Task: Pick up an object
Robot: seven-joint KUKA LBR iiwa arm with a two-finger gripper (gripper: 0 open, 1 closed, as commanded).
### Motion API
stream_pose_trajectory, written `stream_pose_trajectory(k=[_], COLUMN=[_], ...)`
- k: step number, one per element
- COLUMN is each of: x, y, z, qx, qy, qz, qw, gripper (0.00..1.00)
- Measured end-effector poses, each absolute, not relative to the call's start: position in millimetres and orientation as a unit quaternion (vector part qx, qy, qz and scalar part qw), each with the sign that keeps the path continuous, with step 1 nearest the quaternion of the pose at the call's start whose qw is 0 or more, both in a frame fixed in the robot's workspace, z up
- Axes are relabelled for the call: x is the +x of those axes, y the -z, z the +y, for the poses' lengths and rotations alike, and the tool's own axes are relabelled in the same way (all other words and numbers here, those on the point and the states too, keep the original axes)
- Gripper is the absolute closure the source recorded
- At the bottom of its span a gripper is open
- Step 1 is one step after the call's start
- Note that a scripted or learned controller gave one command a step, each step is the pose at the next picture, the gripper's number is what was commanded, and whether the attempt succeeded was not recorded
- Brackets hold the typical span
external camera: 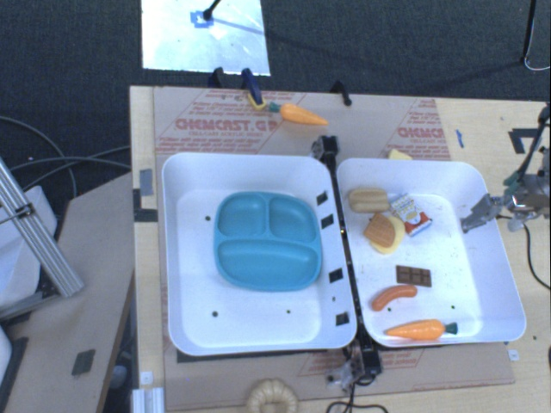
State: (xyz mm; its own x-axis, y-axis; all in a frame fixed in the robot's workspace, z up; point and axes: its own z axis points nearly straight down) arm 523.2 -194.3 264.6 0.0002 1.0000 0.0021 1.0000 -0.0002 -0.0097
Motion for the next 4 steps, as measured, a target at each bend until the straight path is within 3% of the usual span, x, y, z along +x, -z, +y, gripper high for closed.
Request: stream_pose_trajectory(k=[1, 4], x=[525.4, 525.3], y=[-271, -128], z=[-194, -181], qx=[-0.706, -0.707], qy=[0.0003, -0.0005], qz=[-0.708, -0.707], qw=[-0.001, 0.002], gripper=[0.0, 0.0])
